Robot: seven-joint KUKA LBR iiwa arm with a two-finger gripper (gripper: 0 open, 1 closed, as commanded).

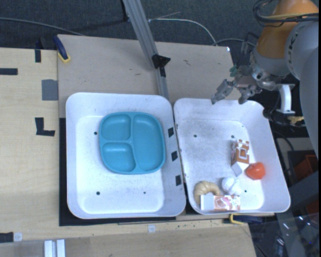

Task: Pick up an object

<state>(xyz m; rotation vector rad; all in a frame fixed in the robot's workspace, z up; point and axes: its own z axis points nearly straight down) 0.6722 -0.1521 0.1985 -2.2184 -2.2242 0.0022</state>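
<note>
My gripper (231, 95) hangs over the far edge of the right bin (203, 143), open, with nothing between its two fingers. Well below it, in the bin's near right part, lie a small carton with red print (240, 152), an orange-red round object (255, 171), a small white object (228, 185), a tan croissant-shaped piece (206, 187) and a flat white and red packet (221, 202). The gripper is apart from all of them.
The left bin (85, 197) holds a blue divided plate (132, 142). A metal pole (144, 31) slants up from between the two bins at the back. The arm's grey body and orange band (289, 20) stand at the upper right.
</note>
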